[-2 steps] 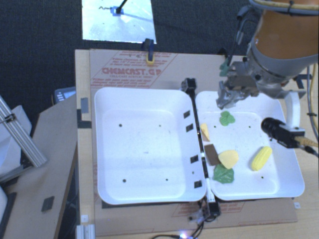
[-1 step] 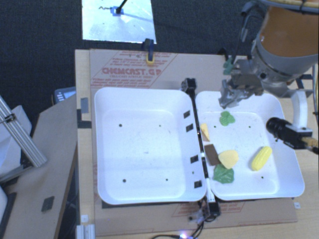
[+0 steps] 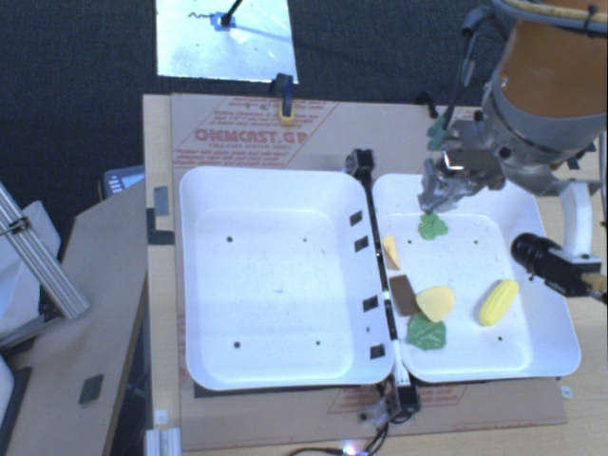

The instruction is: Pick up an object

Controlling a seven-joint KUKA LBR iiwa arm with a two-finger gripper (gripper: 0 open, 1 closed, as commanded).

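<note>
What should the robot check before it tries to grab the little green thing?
1. Gripper is above the small green piece: ok.
2. Small green piece sits apart from the other toys: ok.
3. Gripper already holds something: cannot tell.
4. Yellow corn is away from the gripper's path: ok.
5. Small green piece lies inside the right bin, away from its walls: ok.

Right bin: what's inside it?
Right bin holds corn, a yellow piece beside a brown block, a green piece, a yellow wedge, and green leaf below the tool, partly covered.
</note>
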